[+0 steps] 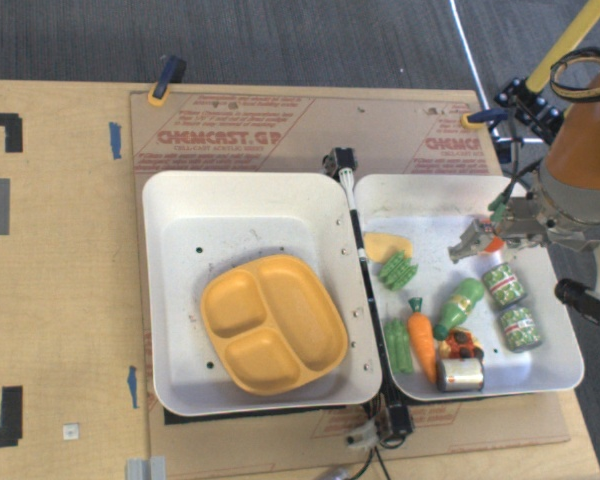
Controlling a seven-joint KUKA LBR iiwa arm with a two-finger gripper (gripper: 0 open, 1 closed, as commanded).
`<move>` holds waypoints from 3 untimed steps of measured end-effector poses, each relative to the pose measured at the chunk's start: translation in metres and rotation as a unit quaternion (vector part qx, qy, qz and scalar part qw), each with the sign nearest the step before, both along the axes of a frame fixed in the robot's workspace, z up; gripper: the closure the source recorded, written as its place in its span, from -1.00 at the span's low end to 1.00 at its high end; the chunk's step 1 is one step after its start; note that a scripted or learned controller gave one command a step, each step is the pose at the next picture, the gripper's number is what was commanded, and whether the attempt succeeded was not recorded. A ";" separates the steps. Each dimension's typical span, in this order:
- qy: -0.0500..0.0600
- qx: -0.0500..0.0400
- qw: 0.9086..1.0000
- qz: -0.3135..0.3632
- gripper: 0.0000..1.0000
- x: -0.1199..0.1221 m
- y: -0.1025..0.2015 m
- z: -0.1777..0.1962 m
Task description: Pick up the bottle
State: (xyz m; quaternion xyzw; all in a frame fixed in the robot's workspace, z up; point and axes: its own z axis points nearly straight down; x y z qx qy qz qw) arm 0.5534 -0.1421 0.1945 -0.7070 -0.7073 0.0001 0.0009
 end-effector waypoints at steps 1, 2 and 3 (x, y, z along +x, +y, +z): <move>-0.002 -0.001 1.000 -0.019 -1.00 -0.023 -0.005 -0.099; -0.002 -0.001 1.000 -0.020 1.00 -0.023 -0.005 -0.090; -0.001 0.000 0.996 -0.088 1.00 -0.058 0.037 0.037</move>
